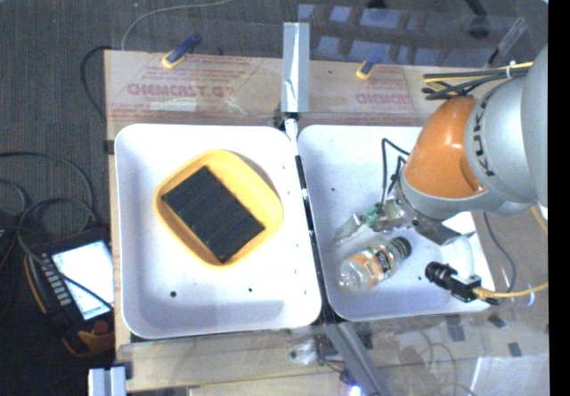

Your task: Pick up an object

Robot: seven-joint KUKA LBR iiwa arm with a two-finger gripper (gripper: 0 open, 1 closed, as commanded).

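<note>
In the left bin (142, 296) a yellow dish (171, 182) carries a dark ribbed pad (214, 213). In the right bin (338, 163) a clear plastic bottle (374, 264) lies on its side, dark cap toward the arm (463, 154), just below the gripper (381, 218).

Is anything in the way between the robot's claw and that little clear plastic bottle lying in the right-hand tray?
Nothing visible is. The gripper hangs low in the right white bin, just above the small clear plastic bottle with a dark cap, which lies on its side on the bin floor. Between them shows bare white floor. The yellow dish holding a black pad sits in the other bin.
</note>
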